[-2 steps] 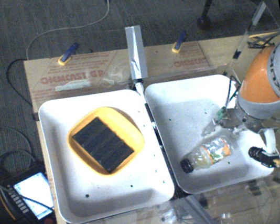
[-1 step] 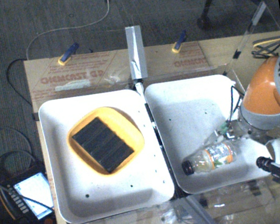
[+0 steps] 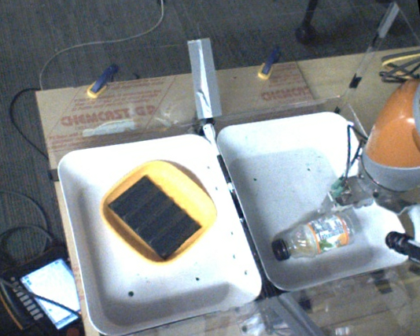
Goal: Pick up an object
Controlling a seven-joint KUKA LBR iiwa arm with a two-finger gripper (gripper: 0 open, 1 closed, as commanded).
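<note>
A clear plastic bottle with a dark cap and yellowish liquid lies on its side near the front wall of the right bin, cap pointing left. My gripper hangs at the right side of that bin, just above the bottle's base end, under the orange band of the arm. Nothing shows as held in it. In the left bin rests a yellow dish with a black ribbed slab lying on it.
A metal post stands behind the seam between the bins. Two blue-and-yellow clamps hold the back board. A tablet lies on the floor at the left.
</note>
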